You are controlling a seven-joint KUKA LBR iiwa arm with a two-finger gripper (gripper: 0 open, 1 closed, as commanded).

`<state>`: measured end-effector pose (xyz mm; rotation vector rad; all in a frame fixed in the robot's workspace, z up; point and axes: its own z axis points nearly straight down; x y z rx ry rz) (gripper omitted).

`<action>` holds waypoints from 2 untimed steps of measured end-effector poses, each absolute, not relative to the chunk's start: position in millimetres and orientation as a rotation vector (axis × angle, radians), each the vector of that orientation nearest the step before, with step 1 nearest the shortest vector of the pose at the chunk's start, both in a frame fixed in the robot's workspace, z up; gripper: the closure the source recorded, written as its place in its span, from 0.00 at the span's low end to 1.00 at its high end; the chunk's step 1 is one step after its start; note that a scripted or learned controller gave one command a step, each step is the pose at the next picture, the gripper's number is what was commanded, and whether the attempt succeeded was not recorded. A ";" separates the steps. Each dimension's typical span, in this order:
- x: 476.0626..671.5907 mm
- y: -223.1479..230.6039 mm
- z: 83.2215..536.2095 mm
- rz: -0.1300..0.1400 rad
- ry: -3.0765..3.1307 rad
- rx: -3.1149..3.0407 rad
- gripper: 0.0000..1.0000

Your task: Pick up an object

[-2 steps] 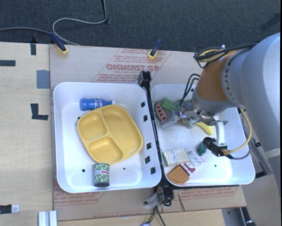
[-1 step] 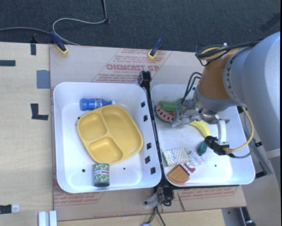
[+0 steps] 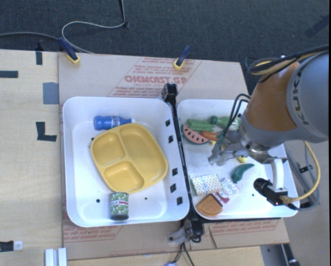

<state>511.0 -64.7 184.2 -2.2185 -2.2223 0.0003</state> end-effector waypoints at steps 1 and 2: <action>510.7 -64.8 183.9 0.001 -2.222 -2.218 0.00; 492.6 -114.9 85.4 0.000 -2.221 -2.222 0.00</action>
